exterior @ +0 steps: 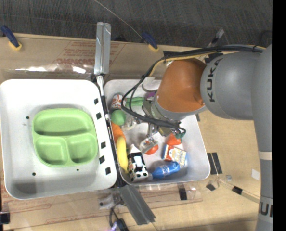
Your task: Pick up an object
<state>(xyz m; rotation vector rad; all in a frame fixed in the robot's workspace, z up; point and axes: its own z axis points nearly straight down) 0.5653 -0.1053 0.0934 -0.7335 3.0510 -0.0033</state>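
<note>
The toys are lying piled in the right bin (201, 150): a yellow banana (121, 152) by the left wall, a blue bottle (166, 170), and a small carton (175, 155) near the front. The gripper (150, 141) is hanging low over the middle of them, likely hunting for one to grab. I cannot tell its state. The green tray (64, 136) is sitting in the left bin (10, 129).

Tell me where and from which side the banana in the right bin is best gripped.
Probably the banana at its middle, from straight above, fingers closing across its narrow width. It lies flat and lengthwise along the right bin's left wall, so the wall-side finger has little room. The black-and-white carton crowds its lower end, and the orange piece its upper end.
</note>
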